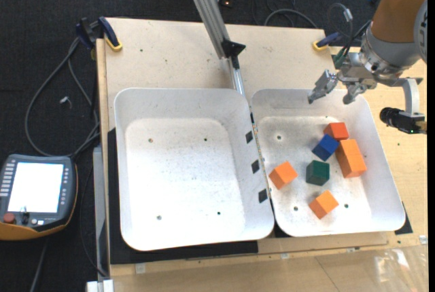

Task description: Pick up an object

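I see two-finger gripper [336, 88] spread, nothing between fingers; small orange wooden cube [336, 130] just below, blue wooden cube [325, 147] further below.

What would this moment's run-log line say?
gripper: open, nothing held, above right bin's far edge | blocks: four orange, blue block, green block, all in right bin

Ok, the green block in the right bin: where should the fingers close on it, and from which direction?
Come straight down on the green block and pinch its near and far faces, probably. The blue block crowds its far corner and the long orange block its right, so its left and near sides look freer. The gripper stands open.
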`<state>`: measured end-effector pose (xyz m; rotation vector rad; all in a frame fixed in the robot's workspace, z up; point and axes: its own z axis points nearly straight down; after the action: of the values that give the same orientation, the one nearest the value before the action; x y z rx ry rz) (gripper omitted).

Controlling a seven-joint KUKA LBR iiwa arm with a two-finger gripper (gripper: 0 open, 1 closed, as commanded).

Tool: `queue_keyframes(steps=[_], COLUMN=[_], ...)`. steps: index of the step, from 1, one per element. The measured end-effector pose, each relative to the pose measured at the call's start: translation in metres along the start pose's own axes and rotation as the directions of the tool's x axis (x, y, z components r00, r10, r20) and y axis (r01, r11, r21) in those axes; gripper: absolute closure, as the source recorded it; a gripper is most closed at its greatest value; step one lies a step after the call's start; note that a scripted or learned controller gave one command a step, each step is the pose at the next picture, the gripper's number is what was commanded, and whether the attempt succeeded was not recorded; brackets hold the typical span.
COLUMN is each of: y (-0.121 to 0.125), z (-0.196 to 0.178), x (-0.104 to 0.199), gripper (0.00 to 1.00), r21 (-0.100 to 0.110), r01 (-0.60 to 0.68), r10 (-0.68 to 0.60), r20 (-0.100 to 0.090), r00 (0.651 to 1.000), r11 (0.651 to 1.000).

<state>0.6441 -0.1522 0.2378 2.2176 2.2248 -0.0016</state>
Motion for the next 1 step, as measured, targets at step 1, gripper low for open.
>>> queue_keyframes(steps=[1], y=[0.0078], z=[-0.0905], x=[-0.0121], gripper=[0.0], r21=[-0.011], r01=[0.0], r10=[0.0], r20=[0.003], r00=[1.0], r11=[1.0])
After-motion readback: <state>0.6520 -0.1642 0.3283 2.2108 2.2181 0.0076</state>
